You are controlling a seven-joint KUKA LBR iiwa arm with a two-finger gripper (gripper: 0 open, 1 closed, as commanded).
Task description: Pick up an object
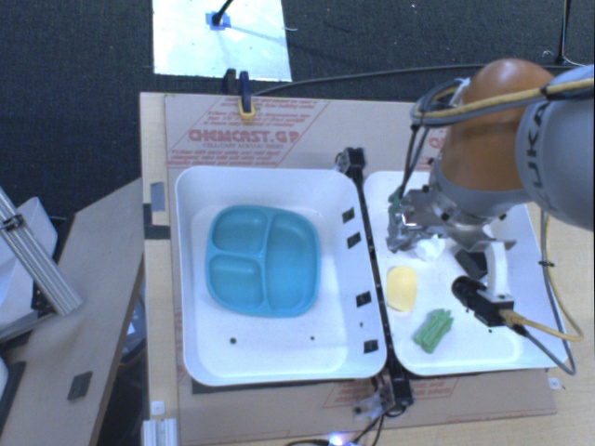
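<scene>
Yellow and rounded, the lump (402, 288) lies in the right bin (530, 347), beside a green piece (432, 330). We judge it light and soft (best pinched across its middle). Our gripper (405, 233) hangs just above; its opening we cannot tell.

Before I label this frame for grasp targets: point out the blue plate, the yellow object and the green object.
blue plate (265, 259), camera view, on its centre divider.
yellow object (402, 288), camera view, on its middle.
green object (433, 330), camera view, on its middle.
</scene>
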